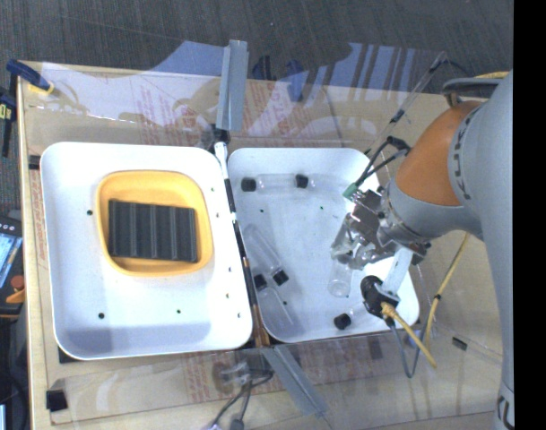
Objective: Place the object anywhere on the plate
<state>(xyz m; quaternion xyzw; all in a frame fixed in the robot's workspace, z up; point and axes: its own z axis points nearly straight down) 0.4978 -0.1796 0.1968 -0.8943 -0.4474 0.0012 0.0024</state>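
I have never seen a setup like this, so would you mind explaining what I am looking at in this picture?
This is one camera fixed above a bench, looking down at a slant. Two shallow white bins sit side by side. The left bin holds a yellow plate with a dark ribbed insert. The right bin holds clear tubes with black caps, such as one near its top. The grey machine with the orange band is a robot arm reaching in from the right; its gripper hangs over the right bin. What it holds, if anything, I cannot tell.

yellow plate (156,186) with a dark ribbed insert sits flat in the left bin (66,312); clear tubes (265,256) lie scattered in the bin just right of it
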